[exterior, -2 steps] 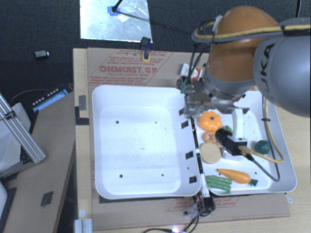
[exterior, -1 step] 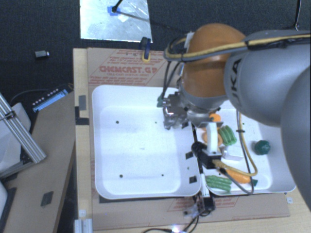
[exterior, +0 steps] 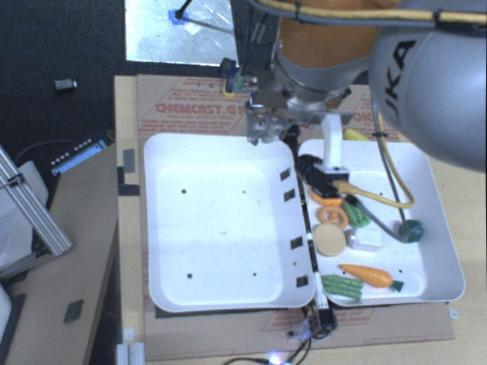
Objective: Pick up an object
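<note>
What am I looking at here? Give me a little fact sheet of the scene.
arm: grey arm, orange band, reaching in from the right
gripper position: gripper at the back rim of the left bin, near the divider
grip: cannot tell
right bin contents: carrot, green pod, tan disc, orange ring, white block, teal piece
carrot position: front of bin, beside the green pod

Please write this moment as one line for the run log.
gripper: at far rim, by right bin left corner | grasp: none visible | in right bin: carrot, green pod, tan disc, white block | pick: not done
</note>
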